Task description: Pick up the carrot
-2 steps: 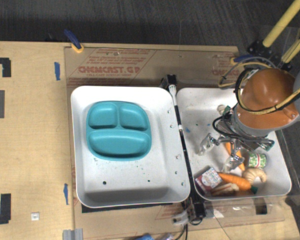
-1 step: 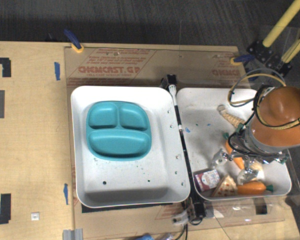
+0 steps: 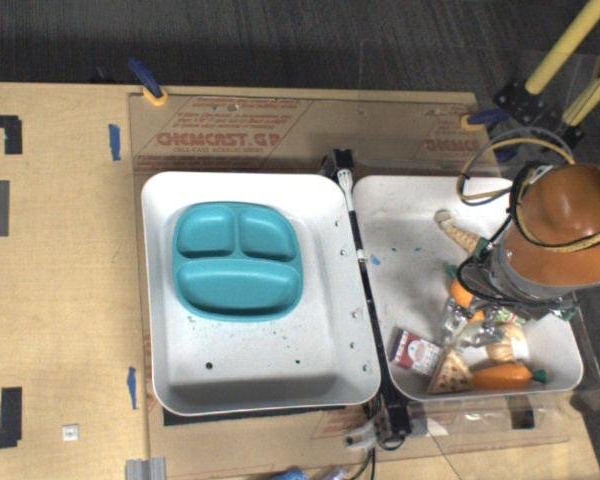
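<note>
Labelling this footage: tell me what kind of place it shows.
Probably a robotics lab bench: two white bins clamped on a cardboard-covered table, toy food like a carrot, a teal plate.

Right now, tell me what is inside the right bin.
The right bin holds a carrot near its front edge, a small red-and-white packet, a wedge-shaped item and a cone-like piece. The arm covers whatever lies beneath it.

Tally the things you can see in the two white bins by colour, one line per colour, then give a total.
Teal: 1, the divided plate in the left bin.
Orange: 1, the carrot in the right bin.
Red and white: 1, a small packet.
Tan: 2, a cone-shaped piece and a wedge.
Total: 5 (others may be hidden under the arm).
</note>
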### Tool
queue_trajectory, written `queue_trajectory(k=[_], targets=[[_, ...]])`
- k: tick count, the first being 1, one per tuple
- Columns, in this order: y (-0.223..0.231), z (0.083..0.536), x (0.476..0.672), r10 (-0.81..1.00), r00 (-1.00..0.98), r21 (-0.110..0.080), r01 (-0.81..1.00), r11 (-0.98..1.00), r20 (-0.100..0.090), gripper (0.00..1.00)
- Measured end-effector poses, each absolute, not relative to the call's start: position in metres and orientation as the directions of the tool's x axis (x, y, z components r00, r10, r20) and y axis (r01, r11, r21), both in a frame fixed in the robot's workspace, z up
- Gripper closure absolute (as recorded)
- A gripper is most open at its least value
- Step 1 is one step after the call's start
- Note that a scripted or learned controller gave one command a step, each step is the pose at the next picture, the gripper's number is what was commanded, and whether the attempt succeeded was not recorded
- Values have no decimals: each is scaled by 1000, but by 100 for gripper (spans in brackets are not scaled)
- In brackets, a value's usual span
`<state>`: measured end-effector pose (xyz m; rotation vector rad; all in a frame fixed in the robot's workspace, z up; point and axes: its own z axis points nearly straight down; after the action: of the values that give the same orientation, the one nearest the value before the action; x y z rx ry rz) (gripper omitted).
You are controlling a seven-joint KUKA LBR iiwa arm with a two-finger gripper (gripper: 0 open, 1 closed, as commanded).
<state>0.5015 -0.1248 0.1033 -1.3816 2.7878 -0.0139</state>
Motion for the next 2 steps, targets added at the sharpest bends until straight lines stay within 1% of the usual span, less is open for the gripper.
queue_trajectory(k=[1,2], targets=[[-65,188,506,-843,-538,-8,-843,539,-10,100],[-116,96,557,-899,-439,-3,-899,439,-6,100]])
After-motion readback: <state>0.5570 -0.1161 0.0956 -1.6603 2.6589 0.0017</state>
